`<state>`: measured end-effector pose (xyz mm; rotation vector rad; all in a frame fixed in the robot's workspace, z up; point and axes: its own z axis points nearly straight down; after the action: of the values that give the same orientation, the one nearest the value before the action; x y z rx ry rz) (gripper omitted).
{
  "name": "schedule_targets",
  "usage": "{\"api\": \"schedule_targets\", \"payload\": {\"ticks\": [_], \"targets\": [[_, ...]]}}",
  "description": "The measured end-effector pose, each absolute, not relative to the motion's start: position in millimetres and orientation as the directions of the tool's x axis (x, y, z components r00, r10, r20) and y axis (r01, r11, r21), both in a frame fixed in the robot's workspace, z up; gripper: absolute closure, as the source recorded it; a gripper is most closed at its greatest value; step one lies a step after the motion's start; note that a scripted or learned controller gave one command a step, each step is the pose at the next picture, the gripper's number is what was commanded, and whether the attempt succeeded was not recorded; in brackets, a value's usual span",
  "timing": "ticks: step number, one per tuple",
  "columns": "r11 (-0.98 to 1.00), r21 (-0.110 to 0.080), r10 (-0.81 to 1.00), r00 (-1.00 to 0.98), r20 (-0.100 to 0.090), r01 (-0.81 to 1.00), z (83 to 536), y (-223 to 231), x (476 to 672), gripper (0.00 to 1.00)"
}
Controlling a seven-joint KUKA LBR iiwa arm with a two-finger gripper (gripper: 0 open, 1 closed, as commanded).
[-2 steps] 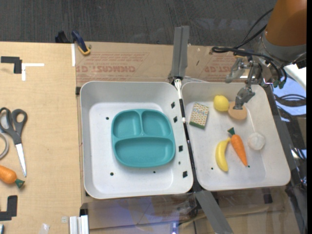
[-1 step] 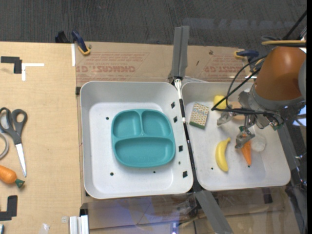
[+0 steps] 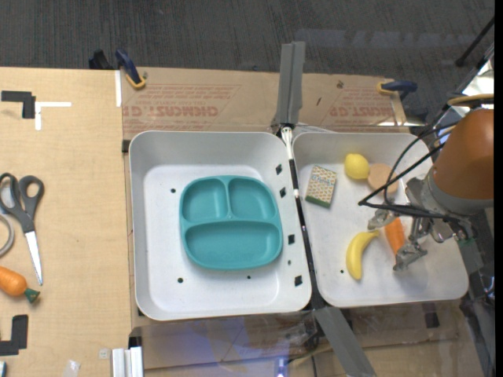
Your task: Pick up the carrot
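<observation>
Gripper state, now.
Gripper: down in the right bin, its fingers either side of the carrot; open or closed on it cannot be told.

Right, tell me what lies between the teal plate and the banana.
Camera view: the bins' adjoining walls separate the teal plate from the banana; otherwise bare white floor.

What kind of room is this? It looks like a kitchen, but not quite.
Probably a robot lab or test bench, not a kitchen. Two white bins are fixed side by side, a robot arm reaches over play food such as a banana, and clamps hold the cardboard backing.
</observation>
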<state>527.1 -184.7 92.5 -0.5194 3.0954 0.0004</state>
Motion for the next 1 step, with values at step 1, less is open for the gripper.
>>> {"api": "schedule_targets", "payload": {"ticks": [1], "targets": [[0.944,-0.002,-0.330,-0.944,-0.007,-0.330,102.7,-183.1,529.4,1.00]]}}
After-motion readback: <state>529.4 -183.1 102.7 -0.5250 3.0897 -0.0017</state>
